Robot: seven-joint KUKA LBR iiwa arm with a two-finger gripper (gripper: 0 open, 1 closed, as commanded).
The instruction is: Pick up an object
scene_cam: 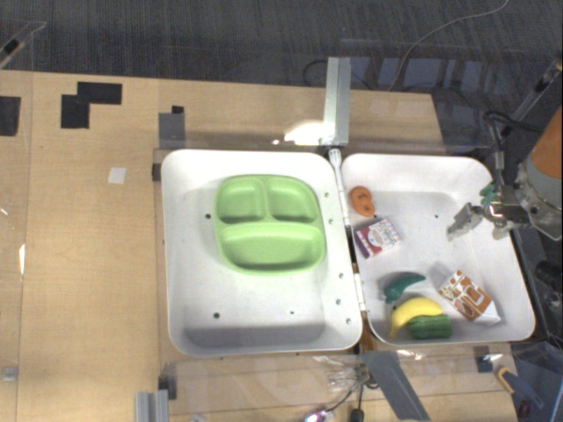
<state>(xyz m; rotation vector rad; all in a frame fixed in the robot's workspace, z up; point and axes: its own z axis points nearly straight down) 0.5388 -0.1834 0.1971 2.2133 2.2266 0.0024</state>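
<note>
Two white bins sit on the desk. The gripper (471,218) hovers over the right bin (422,170), so the approach is in hand; whether it is open I cannot tell. Next, descend onto one of six small things, perhaps the banana (413,310).

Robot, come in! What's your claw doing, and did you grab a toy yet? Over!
Gripper over right bin, holding nothing. Banana, orange piece, packets lying loose. Nothing blocking.
</note>
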